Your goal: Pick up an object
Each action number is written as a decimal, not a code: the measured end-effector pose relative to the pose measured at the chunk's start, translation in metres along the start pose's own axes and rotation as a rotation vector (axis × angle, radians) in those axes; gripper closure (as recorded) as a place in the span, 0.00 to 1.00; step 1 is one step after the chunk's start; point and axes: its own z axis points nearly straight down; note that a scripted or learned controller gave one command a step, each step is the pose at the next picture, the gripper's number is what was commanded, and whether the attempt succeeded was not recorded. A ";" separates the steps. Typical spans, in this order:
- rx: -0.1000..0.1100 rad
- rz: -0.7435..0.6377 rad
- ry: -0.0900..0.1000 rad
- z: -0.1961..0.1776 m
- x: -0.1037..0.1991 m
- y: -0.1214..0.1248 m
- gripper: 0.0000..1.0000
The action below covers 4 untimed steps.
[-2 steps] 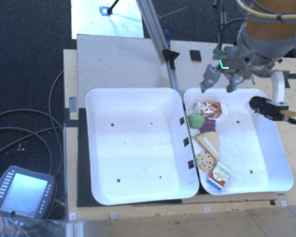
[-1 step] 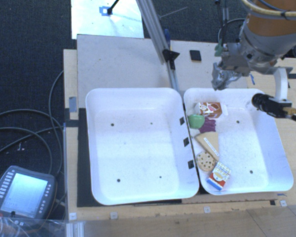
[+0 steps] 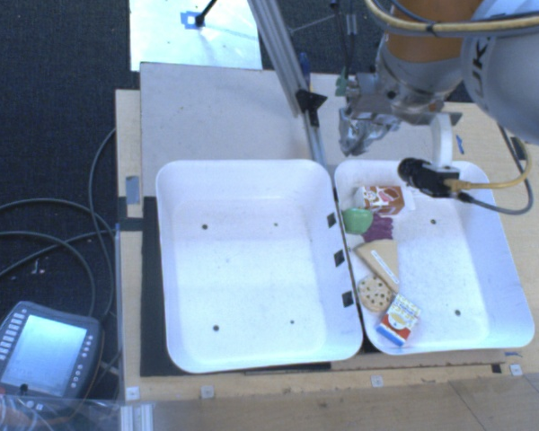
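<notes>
Gripper (image 3: 357,142) hangs above the right bin's (image 3: 485,250) rim at about 11 o'clock of that bin, just past its far-left corner; nothing between its fingers as far as I can see, and whether they are apart or together I cannot tell, since the tips blur into a dark clump. Candidate objects all sit along the right bin's left wall: a red-and-white packet (image 3: 383,198) at 11 o'clock, a green piece (image 3: 357,220) just beside it at 10, a purple item (image 3: 379,230) touching the green one, a tan wedge (image 3: 382,262) near 9, a round cookie-like disc (image 3: 373,292) at 8, and a red-blue-white carton (image 3: 397,320) at 7 by the near rim. Left bin (image 3: 251,259) has no objects visible in it. Progress judgement: early, with nothing lifted and no contact. Descent, closing on an item and lift all remain. Nearest pick looks like the packet or the green piece.
</notes>
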 end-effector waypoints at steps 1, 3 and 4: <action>-0.006 0.007 0.000 -0.017 -0.057 -0.038 1.00; -0.003 0.002 0.000 0.025 -0.053 -0.041 1.00; -0.004 0.001 0.001 0.036 -0.026 -0.036 1.00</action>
